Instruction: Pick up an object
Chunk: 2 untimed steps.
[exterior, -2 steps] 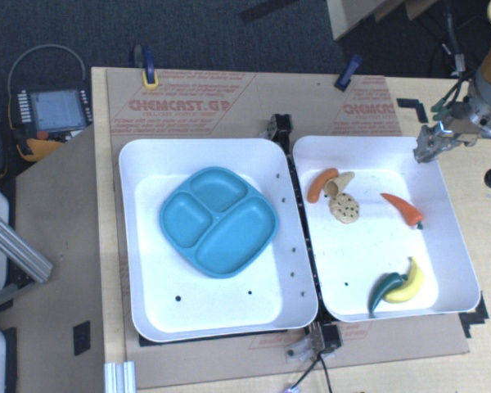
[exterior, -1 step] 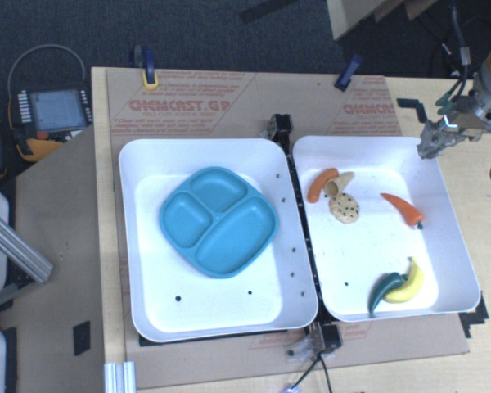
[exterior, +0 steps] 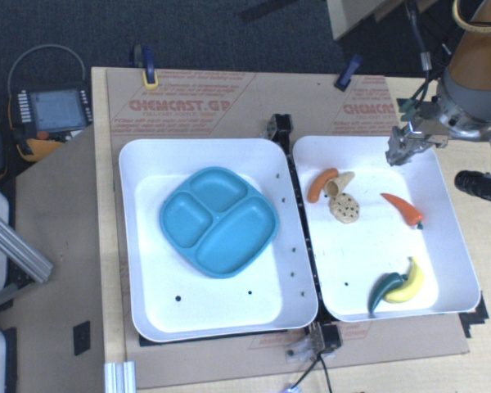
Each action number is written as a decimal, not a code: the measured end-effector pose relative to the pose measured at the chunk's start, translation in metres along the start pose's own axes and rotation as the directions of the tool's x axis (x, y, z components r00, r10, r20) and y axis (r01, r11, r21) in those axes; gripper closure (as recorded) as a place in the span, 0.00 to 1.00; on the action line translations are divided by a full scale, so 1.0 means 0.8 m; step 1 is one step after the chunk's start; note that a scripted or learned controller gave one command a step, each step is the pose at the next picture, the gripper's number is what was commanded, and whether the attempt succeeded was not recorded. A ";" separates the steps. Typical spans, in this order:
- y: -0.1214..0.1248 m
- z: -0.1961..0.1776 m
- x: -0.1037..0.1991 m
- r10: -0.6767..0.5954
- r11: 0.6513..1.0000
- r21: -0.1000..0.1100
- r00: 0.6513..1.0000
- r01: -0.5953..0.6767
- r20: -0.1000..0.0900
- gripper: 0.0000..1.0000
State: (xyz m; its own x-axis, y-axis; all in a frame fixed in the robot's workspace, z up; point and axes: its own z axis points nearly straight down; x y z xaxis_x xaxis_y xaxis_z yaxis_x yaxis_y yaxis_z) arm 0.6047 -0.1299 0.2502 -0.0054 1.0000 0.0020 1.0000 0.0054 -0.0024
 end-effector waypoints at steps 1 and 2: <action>-0.004 -0.004 0.071 -0.001 1.000 -0.001 1.000 0.001 0.000 1.00; -0.019 -0.009 0.137 0.000 1.000 0.000 1.000 0.000 0.000 1.00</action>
State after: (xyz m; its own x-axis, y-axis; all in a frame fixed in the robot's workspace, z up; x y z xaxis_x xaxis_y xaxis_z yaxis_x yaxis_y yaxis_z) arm 0.5892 -0.0206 0.2576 -0.0052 1.0000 0.0019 1.0000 0.0052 -0.0025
